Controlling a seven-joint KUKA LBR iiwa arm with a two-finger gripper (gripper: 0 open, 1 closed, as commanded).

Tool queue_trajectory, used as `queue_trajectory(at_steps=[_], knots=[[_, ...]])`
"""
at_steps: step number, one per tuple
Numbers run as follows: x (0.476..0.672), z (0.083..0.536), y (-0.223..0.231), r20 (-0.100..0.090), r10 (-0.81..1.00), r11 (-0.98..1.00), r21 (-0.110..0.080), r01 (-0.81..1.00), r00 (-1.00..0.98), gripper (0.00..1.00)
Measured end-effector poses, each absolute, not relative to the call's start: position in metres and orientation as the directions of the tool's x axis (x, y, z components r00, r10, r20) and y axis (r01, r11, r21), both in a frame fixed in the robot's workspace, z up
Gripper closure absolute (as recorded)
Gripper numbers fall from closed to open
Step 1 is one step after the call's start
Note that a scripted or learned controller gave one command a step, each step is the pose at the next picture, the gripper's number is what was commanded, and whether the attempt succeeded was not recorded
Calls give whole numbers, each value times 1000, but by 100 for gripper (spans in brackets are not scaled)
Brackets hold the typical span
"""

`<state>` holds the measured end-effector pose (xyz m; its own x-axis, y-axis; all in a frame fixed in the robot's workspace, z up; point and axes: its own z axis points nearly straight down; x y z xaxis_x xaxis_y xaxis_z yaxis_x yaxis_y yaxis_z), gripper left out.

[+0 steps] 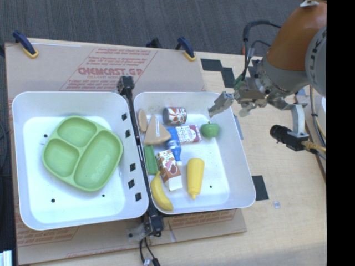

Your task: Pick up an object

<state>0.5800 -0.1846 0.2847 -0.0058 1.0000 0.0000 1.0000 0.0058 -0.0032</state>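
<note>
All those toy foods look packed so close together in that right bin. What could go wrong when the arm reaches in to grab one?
The gripper hangs near the green apple, which is round and might roll away. The can and the carton lie close by, so it may nudge them instead. The right bin wall is also near and could block it.

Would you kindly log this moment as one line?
two-finger gripper: above right white bin's far corner | holding: nothing seen | nearest: small green round fruit
</note>
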Motion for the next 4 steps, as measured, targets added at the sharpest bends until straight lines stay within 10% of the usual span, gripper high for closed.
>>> queue_trajectory(at_steps=[1,2,3,4], knots=[[614,171,-210,0,1000,6,-6,1000,-6,0],[558,91,-146,1,1000,7,-6,1000,-7,0],[559,102,-147,0,1000,13,-6,1000,-13,100],[559,102,-146,0,1000,12,-6,1000,-12,0]])
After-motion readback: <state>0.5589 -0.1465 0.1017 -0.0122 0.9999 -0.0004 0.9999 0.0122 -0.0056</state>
